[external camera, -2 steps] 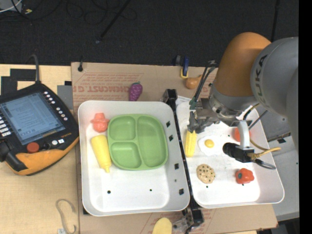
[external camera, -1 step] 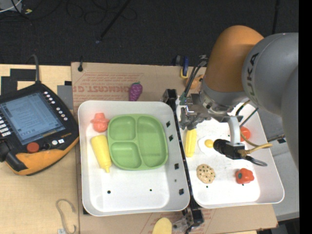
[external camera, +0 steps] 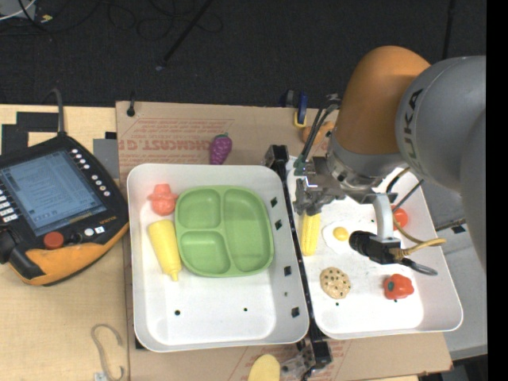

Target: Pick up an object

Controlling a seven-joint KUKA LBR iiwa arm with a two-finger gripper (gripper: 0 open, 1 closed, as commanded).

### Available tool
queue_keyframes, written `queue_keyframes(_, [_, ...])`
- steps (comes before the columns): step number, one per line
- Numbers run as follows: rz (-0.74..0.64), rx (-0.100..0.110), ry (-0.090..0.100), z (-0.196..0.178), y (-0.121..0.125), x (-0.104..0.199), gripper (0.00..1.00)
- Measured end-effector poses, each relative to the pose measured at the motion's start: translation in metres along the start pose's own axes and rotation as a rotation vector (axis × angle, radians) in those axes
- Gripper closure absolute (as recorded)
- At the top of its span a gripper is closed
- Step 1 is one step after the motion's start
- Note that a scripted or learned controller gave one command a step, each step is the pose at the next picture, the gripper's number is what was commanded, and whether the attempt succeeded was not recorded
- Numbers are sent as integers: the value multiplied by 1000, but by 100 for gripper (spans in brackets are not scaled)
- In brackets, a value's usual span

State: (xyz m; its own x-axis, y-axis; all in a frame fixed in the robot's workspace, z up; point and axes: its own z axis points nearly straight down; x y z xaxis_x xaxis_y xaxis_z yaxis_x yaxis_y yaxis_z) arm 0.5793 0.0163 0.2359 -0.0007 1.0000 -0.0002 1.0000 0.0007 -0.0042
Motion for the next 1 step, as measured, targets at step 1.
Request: queue_keyframes(1, [2, 0, 0, 1, -2, 0, 100])
